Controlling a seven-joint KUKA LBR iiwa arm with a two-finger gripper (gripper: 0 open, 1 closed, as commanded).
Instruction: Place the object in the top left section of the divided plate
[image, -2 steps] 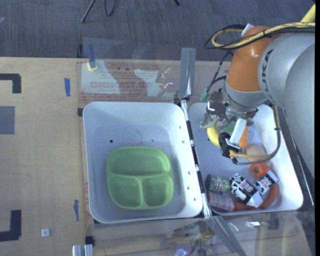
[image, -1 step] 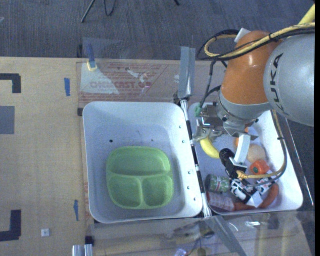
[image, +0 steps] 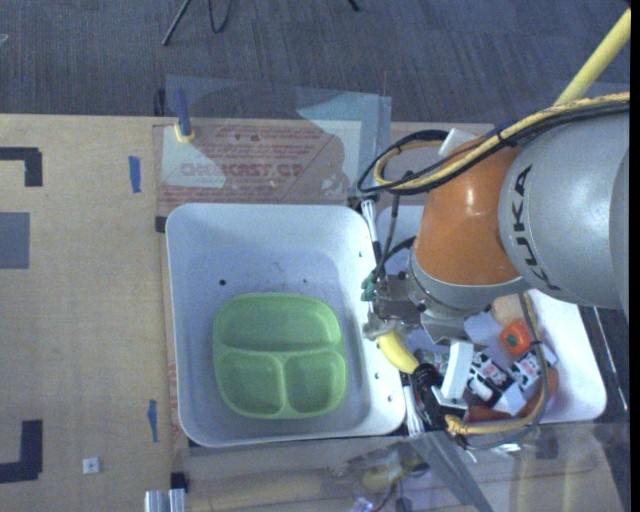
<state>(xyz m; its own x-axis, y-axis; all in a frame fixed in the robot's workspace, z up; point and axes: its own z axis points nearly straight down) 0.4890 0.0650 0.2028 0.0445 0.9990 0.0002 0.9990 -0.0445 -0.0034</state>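
Beside right bin's left wall, yellow banana lies under arm's wrist; jaws' state: cannot tell.

Tan wood surface with two white bins side by side: left bin, right bin.

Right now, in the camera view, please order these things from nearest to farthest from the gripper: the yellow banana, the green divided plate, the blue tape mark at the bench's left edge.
1. yellow banana, just below the gripper.
2. green divided plate, left, in the left bin.
3. blue tape mark, far upper left on the bench.
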